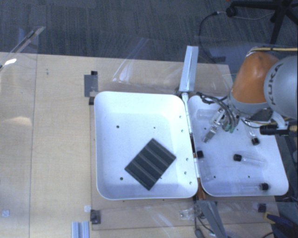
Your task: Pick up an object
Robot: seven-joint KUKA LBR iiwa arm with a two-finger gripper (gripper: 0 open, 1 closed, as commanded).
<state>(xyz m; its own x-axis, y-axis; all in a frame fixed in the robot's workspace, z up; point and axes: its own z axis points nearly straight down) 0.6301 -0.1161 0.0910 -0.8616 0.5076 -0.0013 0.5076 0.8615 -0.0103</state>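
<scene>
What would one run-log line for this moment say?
gripper: over right bin, upper left part | held: nothing seen | left bin: dark ribbed slab | right bin: clear tubes with black caps

- Arm (267, 86): cut off by the view's right edge. Orange band and grey wrist segment are in frame.
- Right bin (223, 179): the arm covers its far right corner, hiding the rim and floor there.
- Gripper (209, 135): small, blurred, tangled with cables. Cannot tell whether it holds anything.
- Small black item (199, 154), just beside the right bin's left wall: too small to name.
- Middle tube (247, 159) and near tube (258, 187): clear bodies almost lost against the white floor, contents unreadable.
- Black cap (254, 141), near the arm: cannot tell if a tube is attached.
- Table (46, 139): cut off at the left and bottom edges.
- Black stand legs (260, 7): cut off by the top edge.
</scene>
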